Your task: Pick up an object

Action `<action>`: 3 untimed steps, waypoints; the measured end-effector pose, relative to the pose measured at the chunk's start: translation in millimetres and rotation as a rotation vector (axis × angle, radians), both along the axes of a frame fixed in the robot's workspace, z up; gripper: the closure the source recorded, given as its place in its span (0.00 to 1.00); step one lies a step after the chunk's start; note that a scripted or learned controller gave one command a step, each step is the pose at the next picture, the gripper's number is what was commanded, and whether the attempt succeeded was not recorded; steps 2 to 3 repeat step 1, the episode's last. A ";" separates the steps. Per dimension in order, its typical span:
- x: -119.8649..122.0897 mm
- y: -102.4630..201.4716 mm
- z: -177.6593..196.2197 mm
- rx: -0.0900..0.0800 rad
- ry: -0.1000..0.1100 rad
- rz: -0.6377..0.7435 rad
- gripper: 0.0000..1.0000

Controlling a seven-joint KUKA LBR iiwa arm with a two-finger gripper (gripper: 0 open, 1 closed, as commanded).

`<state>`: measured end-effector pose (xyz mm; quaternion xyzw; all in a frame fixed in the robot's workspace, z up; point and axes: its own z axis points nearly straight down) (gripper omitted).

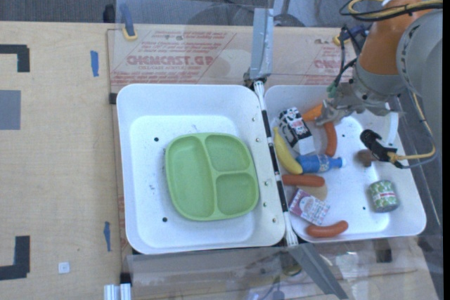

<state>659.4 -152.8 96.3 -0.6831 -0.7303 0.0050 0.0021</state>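
**Crowded corner could spoil the grab**

Your gripper (339, 107) hangs low over the far end of the shallow white bin on the view's right (351, 201). From this slant you cannot tell whether it is open or closed, and nothing is visibly held.

The likeliest target is the orange-red sausage-shaped toy (330, 141), lying on the bin floor just below the gripper. Watch its neighbours. A small orange wedge, possibly a carrot (314, 111), sits just beside the gripper, and a black-and-white patterned carton (294, 124) stands close by, toward the divider. A descent slightly off line could nudge either one, or pinch the rounded sausage off-centre so it rolls free.

Farther out lie a yellow banana (284, 153), a blue plastic bottle (318, 164), a green-labelled can (383, 195) and a small brown lump (364, 157), none of them in the approach. The green divided plate (211, 175) sits well apart in the other white bin (140, 116).
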 end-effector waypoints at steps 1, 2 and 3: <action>8.3 83.7 135.1 0.003 -0.013 -0.106 1.00; 8.3 83.7 135.1 0.003 -0.013 -0.106 1.00; 8.3 83.7 135.1 0.003 -0.013 -0.106 1.00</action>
